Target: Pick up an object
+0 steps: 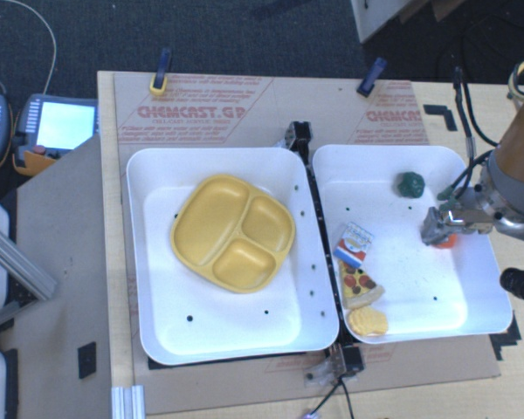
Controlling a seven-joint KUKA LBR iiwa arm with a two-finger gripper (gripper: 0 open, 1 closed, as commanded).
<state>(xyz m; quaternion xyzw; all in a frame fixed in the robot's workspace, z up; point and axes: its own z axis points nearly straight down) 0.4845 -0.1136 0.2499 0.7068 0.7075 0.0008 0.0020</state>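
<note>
My gripper [438,231] hangs low over the right side of the right bin [419,317], reaching in from the right. A small red-orange object [446,242] peeks out just under its fingertips; whether it sits between them I cannot tell. A dark green round object [410,184] lies at the bin's back, up and left of the gripper. Along the bin's left wall lie a small white, red and blue packet [354,244], a pizza-slice toy [360,286] and a round yellow cookie-like piece [368,322].
The left bin [148,321] holds a yellow three-compartment plate [233,231]. A black divider clamp [299,134] sits between the bins at the back. Blue clips [371,77] hold the cardboard base. Cables hang near the arm at the right.
</note>
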